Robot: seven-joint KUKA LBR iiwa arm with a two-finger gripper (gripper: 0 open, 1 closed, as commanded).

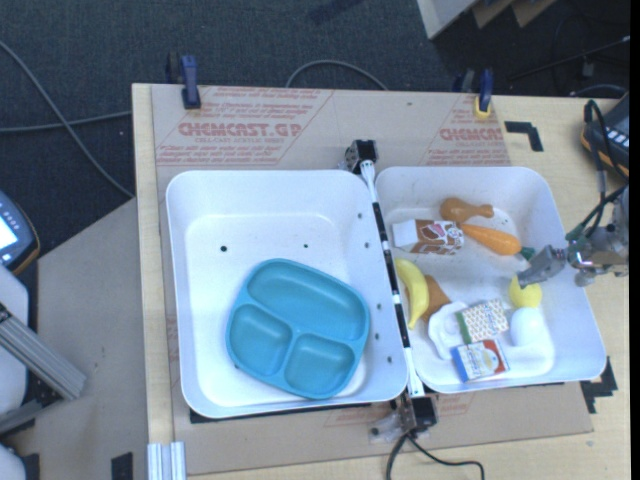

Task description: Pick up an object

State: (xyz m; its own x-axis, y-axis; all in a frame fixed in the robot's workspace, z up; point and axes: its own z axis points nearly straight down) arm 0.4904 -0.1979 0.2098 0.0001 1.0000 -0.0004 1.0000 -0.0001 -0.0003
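Note:
The right white bin [560, 208] holds several toy foods: a brown drumstick [465, 209], an orange carrot [490, 238], a brown-and-white carton [430, 235], a yellow banana [411, 288], a small yellow fruit [525, 293], a patterned box [484, 318] and a red-and-blue carton [478, 359]. My gripper [548, 263] reaches in over the bin's right wall, just above the yellow fruit and right of the carrot's tip. I see nothing held in it.
The left white bin [200, 218] carries a blue divided plate [297, 326]. A white rounded piece [528, 326] lies near the right bin's front corner. Blue clamps [187, 76] hold the board at the back edge. Cables hang at the far right.

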